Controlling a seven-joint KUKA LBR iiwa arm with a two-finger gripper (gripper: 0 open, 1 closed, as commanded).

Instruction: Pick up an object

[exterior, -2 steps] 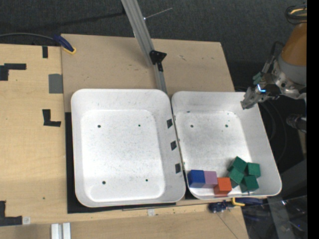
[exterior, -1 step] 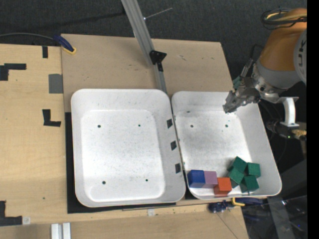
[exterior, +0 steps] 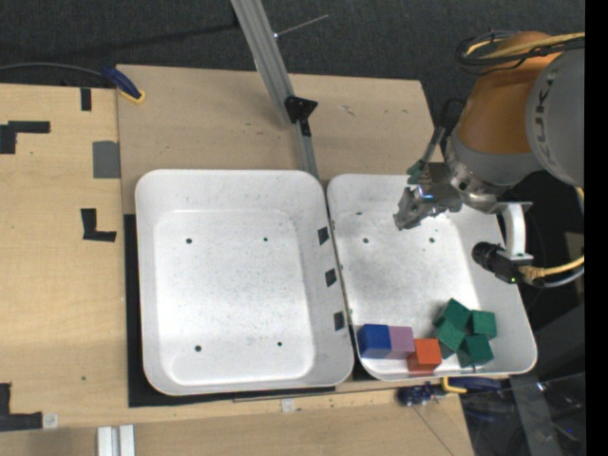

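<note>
Several small blocks lie along the near edge of the right bin (exterior: 353, 198): a blue cube (exterior: 374, 338), a pale purple cube (exterior: 402, 339), an orange cube (exterior: 427, 353) and three green blocks (exterior: 465, 331) bunched at the near right corner. My gripper (exterior: 414, 209) hangs over the far part of the right bin, well away from the blocks, with the orange-banded arm (exterior: 503, 103) behind it. Nothing is visible in its grasp.
The left bin (exterior: 152, 198) sits beside the right one, with black clips on the shared rim. A slanted metal pole (exterior: 269, 50) comes down to the far edge between the bins. A blue clamp (exterior: 124, 82) and black tape marks lie on the wooden bench at left.
</note>
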